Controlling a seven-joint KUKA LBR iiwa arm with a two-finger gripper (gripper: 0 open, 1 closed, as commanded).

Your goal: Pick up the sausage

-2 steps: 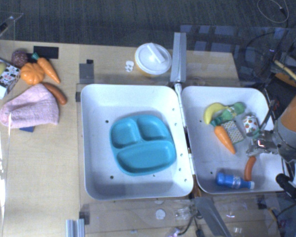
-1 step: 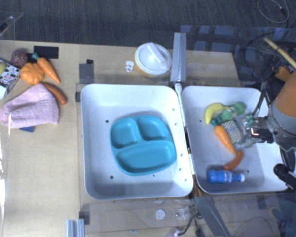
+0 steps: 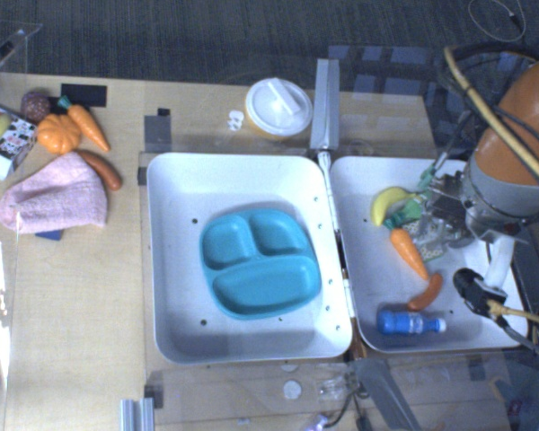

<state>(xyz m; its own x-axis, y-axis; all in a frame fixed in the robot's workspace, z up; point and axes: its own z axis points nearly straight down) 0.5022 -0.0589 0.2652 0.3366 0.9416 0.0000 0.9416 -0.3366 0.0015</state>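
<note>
In the right bin (image 3: 370,326), the sausage (image 3: 426,292) lies just above the blue bottle (image 3: 410,322) and below the carrot (image 3: 408,251), while the gripper (image 3: 438,227), beside the carrot, is too cluttered to read.

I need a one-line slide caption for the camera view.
Gripper above the right bin, near carrot; sausage lies beside blue bottle.

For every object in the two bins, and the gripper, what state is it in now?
Sausage: lying loose in the right bin, not gripped.
Carrot: lying flat, just above the sausage.
Blue bottle: on its side, capped.
Banana: lying beside the gripper.
Blue divided plate: flat in the left bin, nothing on it.
Gripper: low over the right bin.
</note>
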